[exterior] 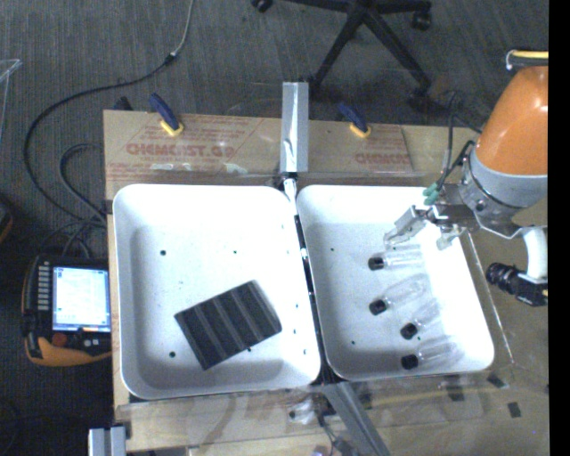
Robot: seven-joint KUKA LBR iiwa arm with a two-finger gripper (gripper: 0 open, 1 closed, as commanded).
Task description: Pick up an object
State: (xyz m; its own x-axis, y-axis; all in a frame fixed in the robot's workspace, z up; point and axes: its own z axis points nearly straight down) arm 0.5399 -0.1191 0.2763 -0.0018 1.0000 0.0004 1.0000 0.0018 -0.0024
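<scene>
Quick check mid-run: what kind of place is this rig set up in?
Likely a robotics lab or test cell: two white bins on a clamped board, a teach pendant on the carpeted floor, and an office chair base behind the bench.

Handheld pendant (69, 312) left of bench; clamps (164, 111) — blue.

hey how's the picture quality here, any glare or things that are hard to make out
Camera view: even, soft light with faint shadows; the clear bottles nearly vanish against the right bin, only their black caps stand out; the black ridged block reads sharply; the hand looks slightly soft.
</scene>
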